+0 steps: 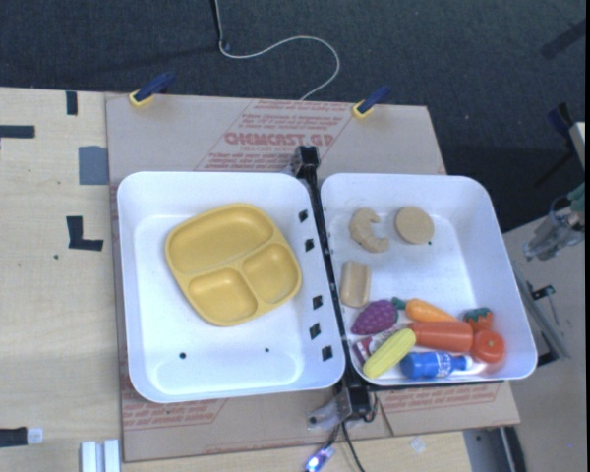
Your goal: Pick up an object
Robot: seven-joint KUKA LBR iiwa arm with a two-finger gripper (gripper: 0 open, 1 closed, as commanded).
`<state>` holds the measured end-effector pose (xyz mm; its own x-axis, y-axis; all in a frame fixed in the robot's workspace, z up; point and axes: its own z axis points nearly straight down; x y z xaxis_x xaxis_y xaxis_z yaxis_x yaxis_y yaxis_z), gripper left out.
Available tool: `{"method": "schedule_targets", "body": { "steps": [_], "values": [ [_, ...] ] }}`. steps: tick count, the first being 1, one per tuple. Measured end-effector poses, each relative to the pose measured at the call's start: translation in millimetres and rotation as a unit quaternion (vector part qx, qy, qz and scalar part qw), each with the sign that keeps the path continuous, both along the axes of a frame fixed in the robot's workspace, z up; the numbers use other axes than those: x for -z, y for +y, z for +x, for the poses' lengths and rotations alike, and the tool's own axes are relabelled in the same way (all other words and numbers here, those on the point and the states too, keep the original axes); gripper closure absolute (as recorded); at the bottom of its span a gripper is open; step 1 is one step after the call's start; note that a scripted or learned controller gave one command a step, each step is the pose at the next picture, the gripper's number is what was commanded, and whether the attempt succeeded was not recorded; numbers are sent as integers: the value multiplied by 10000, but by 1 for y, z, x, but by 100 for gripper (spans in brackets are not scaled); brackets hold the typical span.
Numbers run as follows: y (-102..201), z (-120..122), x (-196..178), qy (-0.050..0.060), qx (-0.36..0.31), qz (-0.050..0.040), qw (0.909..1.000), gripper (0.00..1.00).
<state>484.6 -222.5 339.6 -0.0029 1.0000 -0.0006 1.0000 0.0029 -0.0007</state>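
White plastic makes up both shallow bins, which sit side by side on a brown cardboard sheet (275, 136) over the wooden tabletop (39, 293). The left bin (128, 264) carries a yellow three-compartment plastic plate (234, 264), lying flat near the bin's middle.

Everything I could pick is in the right bin (492, 205). Toward its far edge lie a tan curved pastry piece (369, 230) and, just beside it, a round tan biscuit (414, 225). A beige bread-like block (355, 284) rests against the bin's left wall. Along the near edge the rest is crowded together: a purple toy grape bunch (375, 316), an orange toy carrot (430, 312), a yellow toy corn cob (389, 352), a long red-orange toy piece (442, 336), a red toy tomato (488, 346) in the near right corner, and a blue tube (435, 365) touching the near wall.

How the fingers stand I cannot tell from here, nor how they lie relative to these toys.
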Motion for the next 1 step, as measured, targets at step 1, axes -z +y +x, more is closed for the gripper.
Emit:
{"method": "schedule_targets", "body": {
  "steps": [1],
  "values": [
    [1,1,-10,0,-6,0,10000,100]
  ]
}}
